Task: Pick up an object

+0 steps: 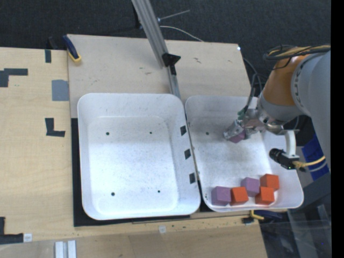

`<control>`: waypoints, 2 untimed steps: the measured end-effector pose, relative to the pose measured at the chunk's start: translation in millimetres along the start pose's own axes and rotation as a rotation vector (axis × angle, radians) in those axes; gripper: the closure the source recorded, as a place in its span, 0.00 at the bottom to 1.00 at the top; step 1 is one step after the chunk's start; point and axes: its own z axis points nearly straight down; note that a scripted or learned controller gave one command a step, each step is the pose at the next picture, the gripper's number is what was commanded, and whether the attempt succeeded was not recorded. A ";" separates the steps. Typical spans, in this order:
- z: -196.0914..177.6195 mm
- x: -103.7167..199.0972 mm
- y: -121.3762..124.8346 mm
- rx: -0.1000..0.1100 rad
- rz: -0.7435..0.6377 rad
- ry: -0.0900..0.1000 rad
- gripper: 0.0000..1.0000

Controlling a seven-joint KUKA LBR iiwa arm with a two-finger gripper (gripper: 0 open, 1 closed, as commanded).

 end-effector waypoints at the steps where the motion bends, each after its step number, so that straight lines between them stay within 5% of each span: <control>1: -33.9 2.2 37.7 -0.007 0.000 0.001 1.00; 2: -67.8 57.0 51.1 -0.006 -0.004 0.003 1.00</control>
